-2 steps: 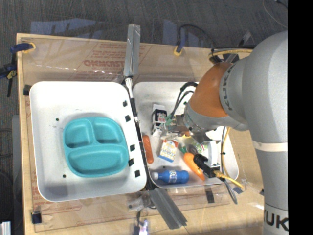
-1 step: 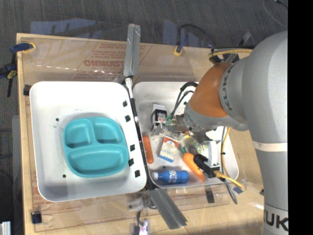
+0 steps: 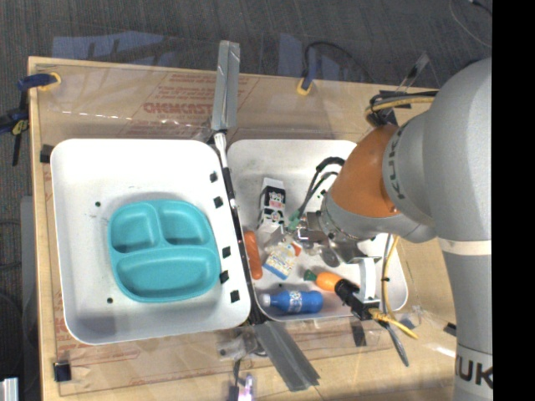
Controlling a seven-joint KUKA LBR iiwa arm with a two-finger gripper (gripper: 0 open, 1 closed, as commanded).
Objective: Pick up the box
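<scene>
A small white box (image 3: 272, 203) with black print lies toward the back left of the right bin (image 3: 276, 153). My gripper (image 3: 305, 230) hangs low over the middle of that bin, just right of the box and a little nearer the front. It is beneath the orange-banded wrist (image 3: 364, 186). The grey arm hides the bin's right half. No object is visible in the gripper.
In the right bin lie an orange carrot-like piece (image 3: 252, 256), a white and orange packet (image 3: 281, 262), a blue bottle (image 3: 294, 301) and an orange and green item (image 3: 328, 280). The left bin (image 3: 75, 182) holds a teal divided plate (image 3: 163, 249).
</scene>
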